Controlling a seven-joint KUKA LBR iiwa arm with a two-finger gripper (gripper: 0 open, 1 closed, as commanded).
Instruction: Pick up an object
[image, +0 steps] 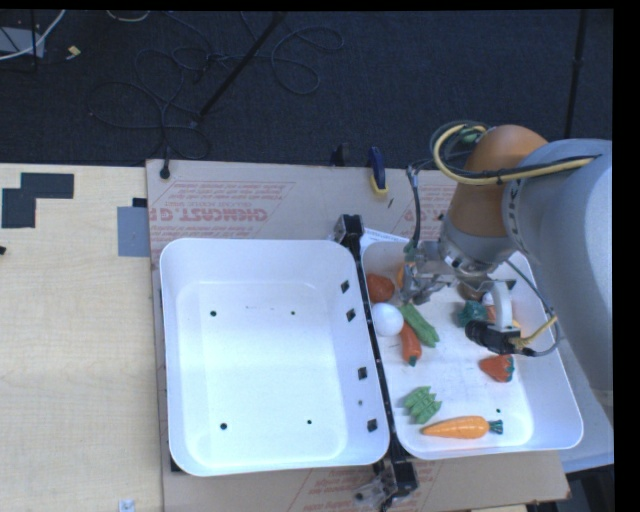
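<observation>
Green plastic pod toy (421, 326) lies upper-left in the right white bin (565, 428), touching a white ball (387, 320) and a red chilli toy (411, 346). Gripper (426, 283) hangs just above this cluster, probably chosen for density. Whether the gripper is spread or closed, cannot tell.

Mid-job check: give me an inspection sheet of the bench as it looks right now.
Surface: two white bins; left bin, right bin.
Job's things: in the right bin, carrot, green leafy piece, white egg, green pod, red piece.
Clutter: nothing seen.
Grippers: gripper low over the right bin's far end.
Cables: yellow loop on the arm; cables on the dark floor.
Surroundings: cardboard sheet.
</observation>
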